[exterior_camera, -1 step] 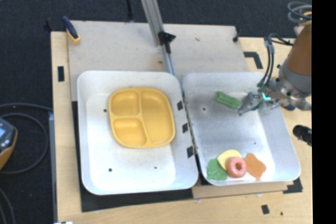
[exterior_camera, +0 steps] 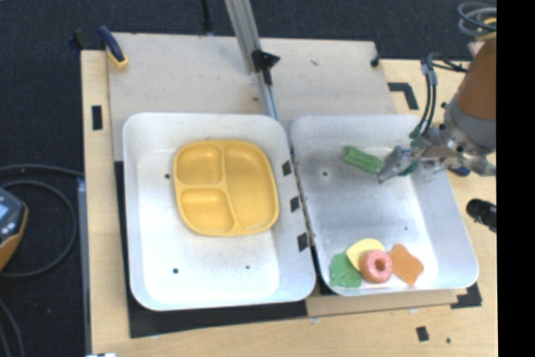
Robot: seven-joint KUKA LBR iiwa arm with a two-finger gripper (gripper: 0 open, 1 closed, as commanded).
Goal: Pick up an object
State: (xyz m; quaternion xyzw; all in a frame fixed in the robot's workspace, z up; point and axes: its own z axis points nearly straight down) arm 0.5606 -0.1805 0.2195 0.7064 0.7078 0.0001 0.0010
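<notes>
A small green oblong object lies in the upper part of the right bin. My gripper hangs low over that bin, its tip just right of the green object's end and very close to it; whether they touch is unclear. At the bin's front edge sits a cluster: a green piece, a yellow piece, a pink ring-shaped doughnut and an orange piece. The arm's grey wrist and orange band come in from the right.
The left bin holds a yellow divided plate. A metal pole rises from a clamp behind the bins. Cables hang beside the arm at the right.
</notes>
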